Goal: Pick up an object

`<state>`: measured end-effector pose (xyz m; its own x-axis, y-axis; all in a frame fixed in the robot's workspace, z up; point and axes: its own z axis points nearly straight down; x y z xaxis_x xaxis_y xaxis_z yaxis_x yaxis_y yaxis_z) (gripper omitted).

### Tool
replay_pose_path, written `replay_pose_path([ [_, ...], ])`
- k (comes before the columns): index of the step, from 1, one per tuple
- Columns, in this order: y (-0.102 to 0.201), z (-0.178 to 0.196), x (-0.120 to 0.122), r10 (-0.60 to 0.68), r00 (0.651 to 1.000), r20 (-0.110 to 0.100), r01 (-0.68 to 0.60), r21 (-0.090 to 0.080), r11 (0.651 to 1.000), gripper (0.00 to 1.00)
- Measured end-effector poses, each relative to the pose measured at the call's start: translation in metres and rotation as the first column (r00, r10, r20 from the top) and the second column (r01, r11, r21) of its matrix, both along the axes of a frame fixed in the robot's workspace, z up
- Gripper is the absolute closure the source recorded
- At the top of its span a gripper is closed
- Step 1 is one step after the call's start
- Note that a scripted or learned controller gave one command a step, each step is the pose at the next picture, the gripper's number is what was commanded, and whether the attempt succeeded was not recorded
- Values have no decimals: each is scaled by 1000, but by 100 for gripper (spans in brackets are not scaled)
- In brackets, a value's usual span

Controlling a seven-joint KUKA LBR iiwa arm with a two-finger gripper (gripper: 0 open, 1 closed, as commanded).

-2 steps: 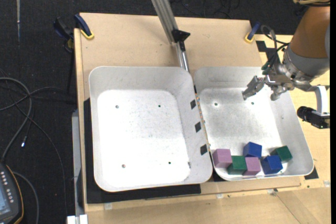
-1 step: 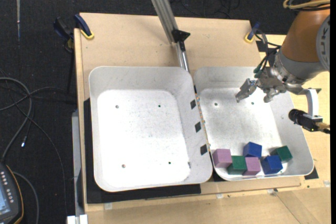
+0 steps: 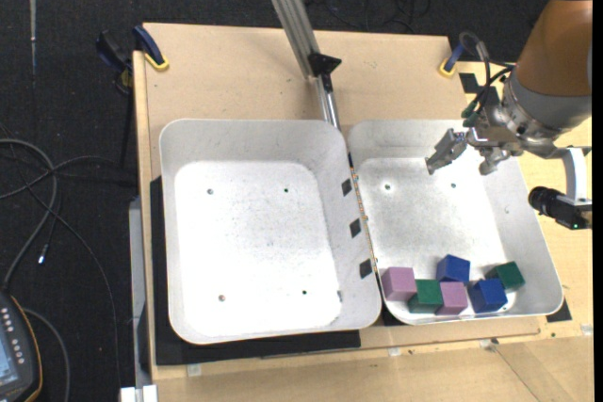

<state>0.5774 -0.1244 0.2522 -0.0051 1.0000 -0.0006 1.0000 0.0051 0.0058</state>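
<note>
So the arm comes in from the right side of the table, grey body with the orange band up top, and the gripper hangs over the far part of the right bin. The fingers are spread apart, one pointing down-left and the other a bit to its right, and there's nothing between them. They're up above the bin floor, not touching any block.

All the blocks are bunched up along the near edge of the right bin, well apart from the gripper. Going left to right: a light purple block closest to the divider between the bins, a green block just beside it and a bit nearer the rim, a second purple block touching that one, a blue block sitting just behind those, another blue block further right, and a dark green block toward the bin's near right corner. They're packed tight, most look like they touch a neighbour.

The left bin sits right against the right one, just specks on its white floor. A metal pole slants across the far edge of the table, and there are clamps at the far corners.
</note>
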Motion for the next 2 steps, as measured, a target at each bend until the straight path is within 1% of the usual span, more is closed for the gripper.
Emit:
replay_pose_path([
  [1,-2,35,14,-1,1000,0,1,-1,1000,0],
  [2,-43,43,20,-9,1000,-2,9,-3,1000,0],
])
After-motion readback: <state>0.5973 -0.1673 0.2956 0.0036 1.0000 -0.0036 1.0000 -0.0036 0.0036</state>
